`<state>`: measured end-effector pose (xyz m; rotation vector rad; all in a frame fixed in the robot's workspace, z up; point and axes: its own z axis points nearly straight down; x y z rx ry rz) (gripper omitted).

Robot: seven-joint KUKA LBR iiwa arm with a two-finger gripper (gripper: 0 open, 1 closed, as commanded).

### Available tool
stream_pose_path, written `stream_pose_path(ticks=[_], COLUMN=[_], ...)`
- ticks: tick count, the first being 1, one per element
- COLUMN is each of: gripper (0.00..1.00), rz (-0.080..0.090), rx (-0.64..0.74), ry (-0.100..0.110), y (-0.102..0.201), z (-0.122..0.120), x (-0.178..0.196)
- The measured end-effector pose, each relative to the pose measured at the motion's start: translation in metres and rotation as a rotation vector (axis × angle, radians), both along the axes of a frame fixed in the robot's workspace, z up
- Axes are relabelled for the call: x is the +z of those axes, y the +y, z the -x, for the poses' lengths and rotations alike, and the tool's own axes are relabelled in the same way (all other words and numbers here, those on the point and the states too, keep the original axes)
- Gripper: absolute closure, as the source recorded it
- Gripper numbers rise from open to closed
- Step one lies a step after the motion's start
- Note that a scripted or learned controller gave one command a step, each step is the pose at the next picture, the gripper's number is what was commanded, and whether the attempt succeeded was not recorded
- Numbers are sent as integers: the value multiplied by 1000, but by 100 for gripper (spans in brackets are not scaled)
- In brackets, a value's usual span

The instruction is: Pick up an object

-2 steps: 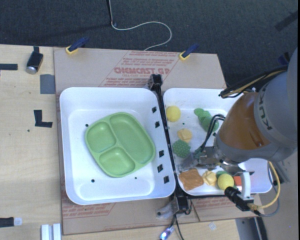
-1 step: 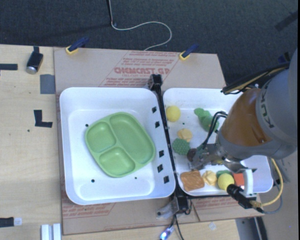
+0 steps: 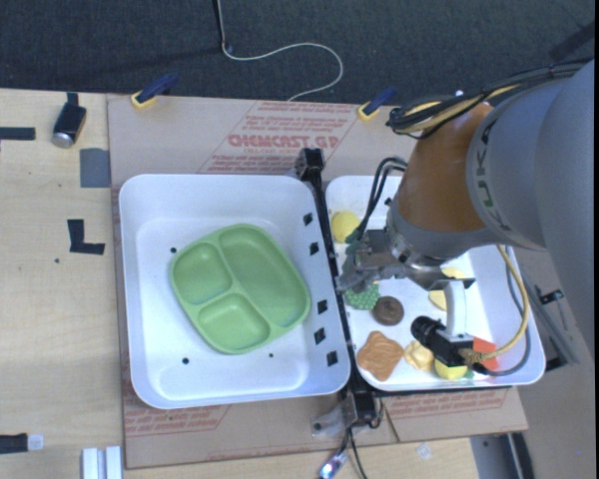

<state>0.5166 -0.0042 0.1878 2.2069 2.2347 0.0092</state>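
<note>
The right bin [image 3: 519, 297] holds several small toy foods. A brown round piece [image 3: 388, 310] lies near the middle, a tan toast-shaped piece [image 3: 378, 355] at the front, and a yellow piece [image 3: 343, 226] at the back left. A green piece [image 3: 360, 293] lies under the gripper. My gripper [image 3: 363, 267] is low over the left side of this bin, right above the green piece. The wrist hides the fingers.
The left bin [image 3: 150, 218] holds a green divided plate [image 3: 240, 287]. A black divider [image 3: 321, 257] separates the two bins. More small yellow and orange pieces [image 3: 449, 367] lie at the right bin's front right. The arm [image 3: 479, 178] covers much of the right bin.
</note>
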Motion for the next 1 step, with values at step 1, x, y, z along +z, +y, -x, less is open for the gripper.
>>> stream_pose_path(ticks=[1], gripper=[100], rz=[1], rx=[-5], ry=[-7], y=[42], z=[4], x=[152])
